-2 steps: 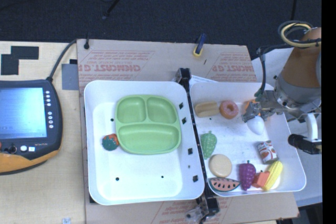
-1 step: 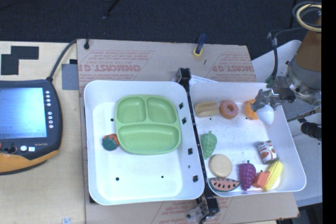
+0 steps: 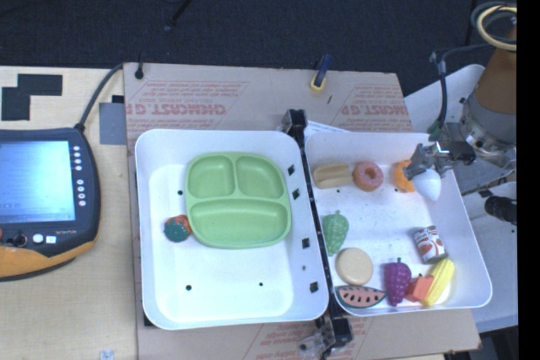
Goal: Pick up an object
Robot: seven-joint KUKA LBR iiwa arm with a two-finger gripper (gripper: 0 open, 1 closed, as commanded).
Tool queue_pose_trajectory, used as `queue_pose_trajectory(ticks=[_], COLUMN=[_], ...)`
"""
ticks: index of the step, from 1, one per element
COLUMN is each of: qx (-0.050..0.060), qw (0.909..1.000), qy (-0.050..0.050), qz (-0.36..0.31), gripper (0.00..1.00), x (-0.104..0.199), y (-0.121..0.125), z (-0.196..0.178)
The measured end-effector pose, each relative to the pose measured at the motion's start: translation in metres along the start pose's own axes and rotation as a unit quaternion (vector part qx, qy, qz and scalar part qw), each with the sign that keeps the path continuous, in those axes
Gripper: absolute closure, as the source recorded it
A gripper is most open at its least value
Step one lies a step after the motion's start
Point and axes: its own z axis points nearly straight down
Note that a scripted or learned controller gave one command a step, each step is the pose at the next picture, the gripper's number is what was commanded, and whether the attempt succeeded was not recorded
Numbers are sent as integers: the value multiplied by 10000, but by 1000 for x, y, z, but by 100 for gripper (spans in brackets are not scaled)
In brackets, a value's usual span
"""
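Orange toy point(image 3: 403, 178) sits right under my gripper point(image 3: 419, 165) at the right bin's point(image 3: 472, 219) far edge; grip state I cannot tell; approach step, I judge; next needs a firm close.

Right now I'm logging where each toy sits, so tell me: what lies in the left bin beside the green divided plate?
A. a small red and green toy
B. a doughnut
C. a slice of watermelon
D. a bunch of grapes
A: a small red and green toy rests against the left edge of the green divided plate in the left bin.
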Motion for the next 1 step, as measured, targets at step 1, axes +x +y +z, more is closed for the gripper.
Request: queue_pose_trajectory(ticks=[1], qx=[7], qw=[10000], qy=[15], qz=[-15], gripper=[100], x=[57], y=[1], z=[-7])
